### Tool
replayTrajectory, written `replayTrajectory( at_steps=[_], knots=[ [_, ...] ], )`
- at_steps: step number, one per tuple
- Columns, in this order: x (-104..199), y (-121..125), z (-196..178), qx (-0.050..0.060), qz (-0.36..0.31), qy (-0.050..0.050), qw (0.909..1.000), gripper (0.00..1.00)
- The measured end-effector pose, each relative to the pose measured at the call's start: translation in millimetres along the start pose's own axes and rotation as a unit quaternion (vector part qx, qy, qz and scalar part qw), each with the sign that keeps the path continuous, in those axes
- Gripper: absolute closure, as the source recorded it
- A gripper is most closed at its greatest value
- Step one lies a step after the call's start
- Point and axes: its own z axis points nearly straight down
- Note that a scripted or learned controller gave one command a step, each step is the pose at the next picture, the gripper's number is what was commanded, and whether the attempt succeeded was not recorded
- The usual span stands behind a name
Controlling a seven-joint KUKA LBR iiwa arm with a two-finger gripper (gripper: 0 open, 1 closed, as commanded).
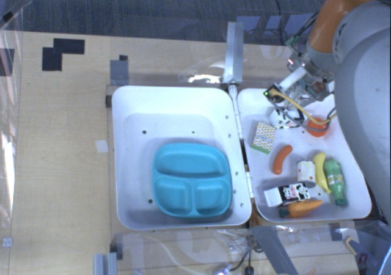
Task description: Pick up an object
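Observation:
My gripper (280, 115) hangs low over the back of the right bin (256, 99), beside an orange-red bowl-like object (317, 127) at its right. Just in front of it lies a patterned green-and-white box (264, 137). Further forward are a red sausage (281, 159), a white cup (306, 171), a yellow banana (321, 172), a green bottle (335, 181), a black-and-white carton (290, 194) and an orange carrot (302, 208). Nothing shows between the fingers.
The left bin (131, 109) holds a blue divided tray (190, 178). A metal post (234, 51) rises behind the divider between the bins. The grey arm (363, 96) covers the right bin's back right side.

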Motion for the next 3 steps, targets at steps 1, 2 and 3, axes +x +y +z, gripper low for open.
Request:
replayTrajectory(
  at_steps=[1,2,3],
  knots=[
    [-12,1,-80,-0.001,0.119,0.001,0.9929,1.00],
    [-38,39,-44,0.000,0.153,0.000,0.9882,1.00],
    [-25,17,-29,0.001,0.184,0.001,0.9829,1.00]
  ],
)
